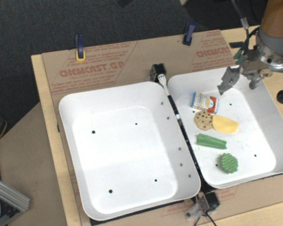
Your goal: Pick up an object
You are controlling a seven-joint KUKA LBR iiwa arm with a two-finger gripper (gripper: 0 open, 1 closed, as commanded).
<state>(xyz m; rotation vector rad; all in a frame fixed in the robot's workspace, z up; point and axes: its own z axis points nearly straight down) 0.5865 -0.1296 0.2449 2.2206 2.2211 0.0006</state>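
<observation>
1. I see the gripper [239,77] over the upper right part of the right bin [273,130], its two fingers spread apart with nothing between them; it is released and touches none of the objects.
2. The objects I could pick lie in a cluster in the left half of that bin, well left of and below the gripper.
3. Nearest the gripper is a small packet [204,101] in white, blue and red, lying flat.
4. Just below it sits a round brown cookie [203,121], touching or nearly touching a yellow lemon-shaped piece [225,124] to its right.
5. Below those lies a green bar [211,141], tilted, and further toward the near rim a round green knobbly ball [228,163], apart from the others.
6. The right half of the right bin is bare white floor, so I have open room there beneath and beside the gripper.
7. The left bin [85,162] shows a bare white floor with a few dark dots.
8. Both bins sit touching along their inner rims on a brown board on the table [30,155].
</observation>
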